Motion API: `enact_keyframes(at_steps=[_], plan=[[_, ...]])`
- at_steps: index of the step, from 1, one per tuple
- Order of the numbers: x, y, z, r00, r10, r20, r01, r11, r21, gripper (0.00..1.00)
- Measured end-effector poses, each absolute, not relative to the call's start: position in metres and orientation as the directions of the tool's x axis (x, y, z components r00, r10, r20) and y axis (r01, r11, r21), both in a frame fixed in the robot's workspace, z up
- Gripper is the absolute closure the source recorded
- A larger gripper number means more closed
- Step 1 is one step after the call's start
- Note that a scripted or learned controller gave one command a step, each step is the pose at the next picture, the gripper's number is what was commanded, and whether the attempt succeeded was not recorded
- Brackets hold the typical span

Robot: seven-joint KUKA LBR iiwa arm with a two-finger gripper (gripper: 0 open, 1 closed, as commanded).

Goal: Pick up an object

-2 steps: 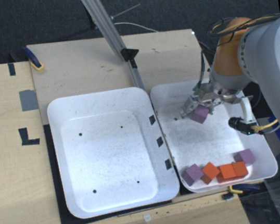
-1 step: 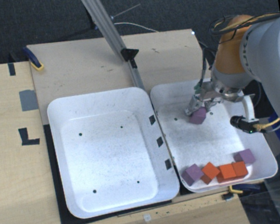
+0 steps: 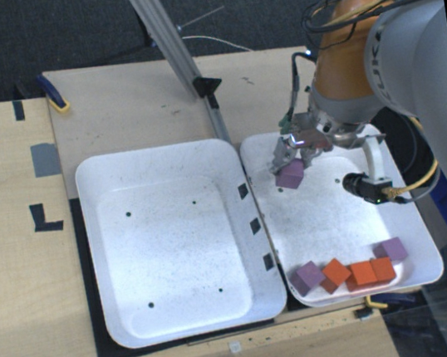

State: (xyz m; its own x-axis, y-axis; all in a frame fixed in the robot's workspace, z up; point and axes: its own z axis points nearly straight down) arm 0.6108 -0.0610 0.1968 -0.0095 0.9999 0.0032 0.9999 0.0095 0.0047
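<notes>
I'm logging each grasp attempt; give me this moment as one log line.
arm: over right bin | hand: shut on purple block, lifted | left in right bin: two purple blocks, orange blocks at near edge | left bin: unused

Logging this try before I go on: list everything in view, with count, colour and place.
purple block: 1, purple, at the claw's tip over the right bin's far end
purple blocks: 2, purple, right bin's near edge
orange blocks: 2 or 3, orange, between those purple ones
right bin: 1, white
left bin: 1, white
metal post: 1, grey, behind the bins
arm: 1, grey with orange band, from the right
claw: 1, over the right bin
</notes>
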Motion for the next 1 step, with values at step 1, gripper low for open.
enact_keyframes(at_steps=[1], plan=[[0.5571,0.0235,0.1912,-0.008,1.0,0.003,1.0,0.008,-0.006,1.0]])
